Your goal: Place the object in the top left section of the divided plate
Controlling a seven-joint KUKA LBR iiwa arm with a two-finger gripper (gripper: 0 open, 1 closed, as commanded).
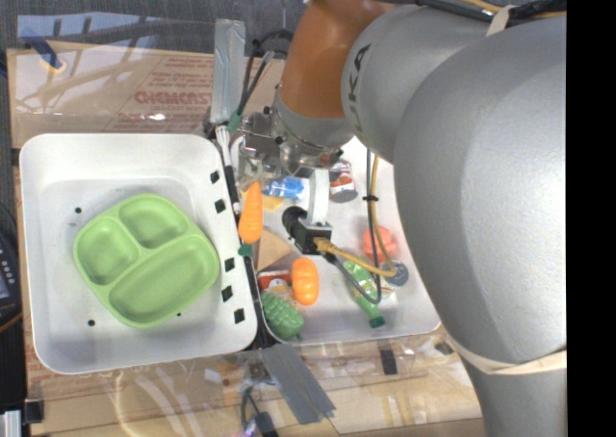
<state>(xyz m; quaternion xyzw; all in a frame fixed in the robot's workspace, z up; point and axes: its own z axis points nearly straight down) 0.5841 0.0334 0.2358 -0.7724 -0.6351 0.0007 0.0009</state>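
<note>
While gripper (279, 170) hangs, jaw state not discernible, nearest candidate carrot (250, 214) lies at its 7 o'clock, axis 12-to-6; plate (159, 276) at 8.

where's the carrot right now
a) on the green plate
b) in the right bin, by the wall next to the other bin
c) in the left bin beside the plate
b: the carrot lies in the right bin along its left wall, while the plate sits apart in the left bin.
</note>
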